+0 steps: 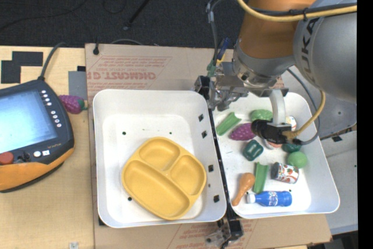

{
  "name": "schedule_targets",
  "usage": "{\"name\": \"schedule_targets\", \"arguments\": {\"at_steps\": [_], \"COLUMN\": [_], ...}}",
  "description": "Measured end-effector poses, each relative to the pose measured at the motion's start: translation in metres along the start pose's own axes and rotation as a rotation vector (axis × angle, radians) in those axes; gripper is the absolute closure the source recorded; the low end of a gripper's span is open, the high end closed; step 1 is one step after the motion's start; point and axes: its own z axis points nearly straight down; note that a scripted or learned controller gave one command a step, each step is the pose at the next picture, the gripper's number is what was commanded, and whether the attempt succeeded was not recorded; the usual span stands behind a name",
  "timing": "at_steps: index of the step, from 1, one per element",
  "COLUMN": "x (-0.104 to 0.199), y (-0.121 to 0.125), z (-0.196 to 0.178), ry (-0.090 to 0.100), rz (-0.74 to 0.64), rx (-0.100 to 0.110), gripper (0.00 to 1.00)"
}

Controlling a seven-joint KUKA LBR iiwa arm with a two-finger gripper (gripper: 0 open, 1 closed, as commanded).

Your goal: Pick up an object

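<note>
Camera view: gripper (224,103) hangs over the right bin's (326,195) upper left corner, and I cannot tell its state. Toys sit loosely scattered, so several are open to a grasp. Nearest, just below and right, is the green pod (228,123), beside purple grapes (242,132).

Right bin (324,197) clutter sits below-right of the gripper (222,101): green pod (228,123) just beside the fingers, purple grapes (242,131) next, dark green cup (253,150) and green ball (296,158) farther, orange drumstick (242,188) and blue bottle (271,199) lying flat, farthest.
</note>
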Motion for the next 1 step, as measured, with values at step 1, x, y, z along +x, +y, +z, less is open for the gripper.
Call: {"name": "schedule_targets", "arguments": {"at_steps": [1], "x": [-0.0029], "y": [-0.0607], "z": [-0.1540], "ry": [-0.002], "rz": [0.010], "rx": [-0.019], "gripper": [1.00]}}
